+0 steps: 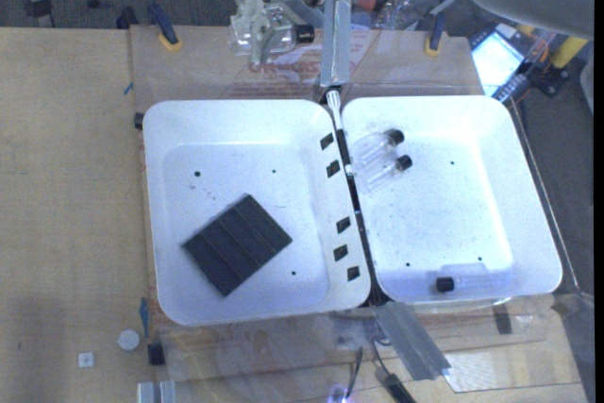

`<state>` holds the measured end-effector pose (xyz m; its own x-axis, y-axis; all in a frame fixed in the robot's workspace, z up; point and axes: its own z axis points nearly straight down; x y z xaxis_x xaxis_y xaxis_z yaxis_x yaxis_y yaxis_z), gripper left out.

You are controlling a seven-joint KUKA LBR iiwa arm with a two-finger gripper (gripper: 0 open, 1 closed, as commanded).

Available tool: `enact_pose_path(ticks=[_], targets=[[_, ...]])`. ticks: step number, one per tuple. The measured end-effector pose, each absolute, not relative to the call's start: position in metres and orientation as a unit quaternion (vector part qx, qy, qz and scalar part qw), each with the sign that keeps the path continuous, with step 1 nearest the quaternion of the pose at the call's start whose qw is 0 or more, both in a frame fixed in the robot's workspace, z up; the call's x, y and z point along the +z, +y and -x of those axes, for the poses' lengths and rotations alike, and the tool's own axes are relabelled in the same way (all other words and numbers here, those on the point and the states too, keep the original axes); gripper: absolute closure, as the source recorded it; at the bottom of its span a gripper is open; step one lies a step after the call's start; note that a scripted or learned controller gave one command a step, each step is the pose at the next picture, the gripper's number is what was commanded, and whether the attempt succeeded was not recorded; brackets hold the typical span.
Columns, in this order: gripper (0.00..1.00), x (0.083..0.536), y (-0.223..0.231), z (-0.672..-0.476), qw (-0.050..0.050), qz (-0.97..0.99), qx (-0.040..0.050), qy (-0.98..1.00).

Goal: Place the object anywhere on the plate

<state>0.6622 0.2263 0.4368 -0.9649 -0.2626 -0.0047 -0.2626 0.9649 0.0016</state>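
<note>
White bins, two, side by side; dark ridged plate (237, 243) lying in the left bin (170, 288).
Camera view: clear vials with black caps in the right bin (533, 203), a pair (379, 156) near the divider, one (467, 281) at the near wall. Gripper (267, 0) hangs beyond the bins; its state I cannot tell. Step, by my reckoning: pre-grasp; next calls for descending onto a vial.

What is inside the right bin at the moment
Inside the right bin lie two clear vials with black caps near its upper left, touching each other, and a third capped vial against the front wall. The contents of the vials cannot be made out.
</note>
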Motion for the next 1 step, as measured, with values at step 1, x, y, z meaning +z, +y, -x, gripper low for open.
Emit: enact_pose_path(ticks=[1], targets=[[1.00,0.4491,0.2272,-0.6629,0.007,0.132,0.0027,0.991]])
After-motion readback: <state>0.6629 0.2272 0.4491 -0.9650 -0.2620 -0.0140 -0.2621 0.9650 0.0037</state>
